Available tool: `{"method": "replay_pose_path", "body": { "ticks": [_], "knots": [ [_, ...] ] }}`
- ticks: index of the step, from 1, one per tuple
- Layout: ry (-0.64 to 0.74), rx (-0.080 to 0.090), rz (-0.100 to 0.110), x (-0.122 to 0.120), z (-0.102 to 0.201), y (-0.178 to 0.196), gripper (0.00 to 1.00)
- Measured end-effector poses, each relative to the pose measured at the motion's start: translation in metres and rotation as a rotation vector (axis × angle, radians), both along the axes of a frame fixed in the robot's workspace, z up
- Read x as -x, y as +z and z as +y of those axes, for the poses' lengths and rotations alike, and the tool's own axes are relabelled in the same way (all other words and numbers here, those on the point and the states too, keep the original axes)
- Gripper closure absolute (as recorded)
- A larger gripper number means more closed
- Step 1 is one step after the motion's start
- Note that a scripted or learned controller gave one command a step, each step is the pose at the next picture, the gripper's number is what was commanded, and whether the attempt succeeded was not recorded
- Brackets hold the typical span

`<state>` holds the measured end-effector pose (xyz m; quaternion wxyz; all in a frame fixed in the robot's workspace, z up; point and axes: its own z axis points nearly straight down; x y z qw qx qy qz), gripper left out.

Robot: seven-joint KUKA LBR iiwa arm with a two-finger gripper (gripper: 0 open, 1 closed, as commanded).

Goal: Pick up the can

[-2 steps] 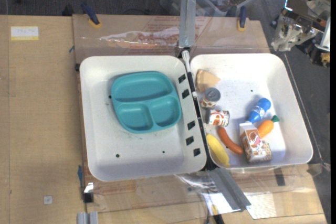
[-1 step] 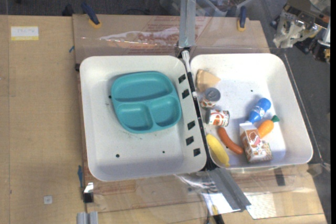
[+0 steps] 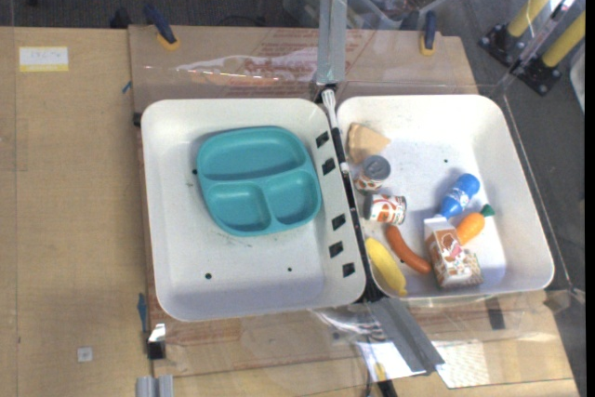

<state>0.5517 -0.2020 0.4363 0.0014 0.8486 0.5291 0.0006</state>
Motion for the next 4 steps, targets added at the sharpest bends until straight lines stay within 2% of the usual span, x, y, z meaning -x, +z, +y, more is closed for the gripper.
{"method": "replay_pose_path", "body": {
  "ticks": [2,3,4],
  "knots": [
    [0.002,0.005,-0.007,-0.002,0.0,0.023,1.0],
    [0.039,-0.002,0.003,-0.115,0.065,-0.1,1.0],
    [0.041,0.0,-0.002,-0.116,0.066,-0.087,1.0]
  ]
}}
